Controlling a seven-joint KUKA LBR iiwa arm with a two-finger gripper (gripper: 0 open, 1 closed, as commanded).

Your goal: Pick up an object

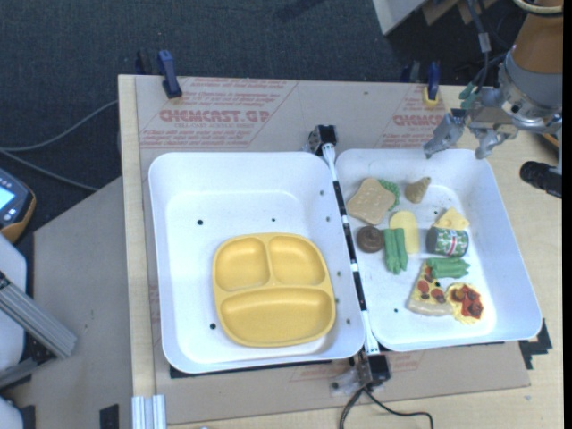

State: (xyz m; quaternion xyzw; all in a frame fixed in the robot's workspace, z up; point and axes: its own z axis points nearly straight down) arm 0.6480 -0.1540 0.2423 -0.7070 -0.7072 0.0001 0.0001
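Dark blue-grey carpet fills the floor around the tabletop (223,114), which is a pale brown board with red printed letters, held at its far edge by two blue clamps (166,72). Some cables run over the carpet at the left, and a grey metal rail (31,315) lies there at a slant. On the board two shallow white bins stand side by side, touching along the middle. The left bin (179,195) carries a yellow divided plate (271,288) with three compartments. The right bin (500,239) holds the toy food: a slice of bread (369,202), a small brown piece (416,189) beside it, a dark round cookie (369,238), a yellow corn cob (405,228), a green vegetable (395,250), a small can (447,241), a yellow cheese wedge (453,218), green beans (447,268) and a pizza slice (438,295). The arm enters from the upper right, and its tool (463,139) hangs over the far rim of the right bin, with its two fingers spread apart and nothing between them. All the food lies in the bin, apart from the tool.
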